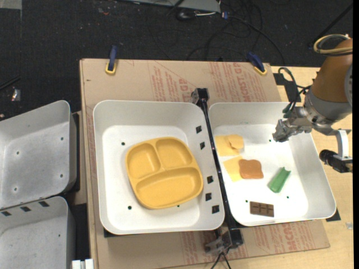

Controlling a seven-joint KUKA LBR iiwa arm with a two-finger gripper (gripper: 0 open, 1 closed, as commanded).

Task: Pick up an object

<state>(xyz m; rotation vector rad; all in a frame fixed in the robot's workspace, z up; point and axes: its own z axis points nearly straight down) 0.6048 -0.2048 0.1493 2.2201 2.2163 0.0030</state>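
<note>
Camera view: gripper [282,132] hovers at the right bin's [320,167] far edge with nothing in it, finger spread can't tell, approach step; next, descend onto the green block [278,180] near the bin's right edge.

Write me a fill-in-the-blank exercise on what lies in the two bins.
1. The yellow divided plate lies in the ____ bin.
2. The green piece lies in the ____ bin.
3. The brown chocolate bar lies nearest that bin's ____ edge.
4. The gripper hovers above the ____ bin.

Missing words: left; right; front; right
</note>
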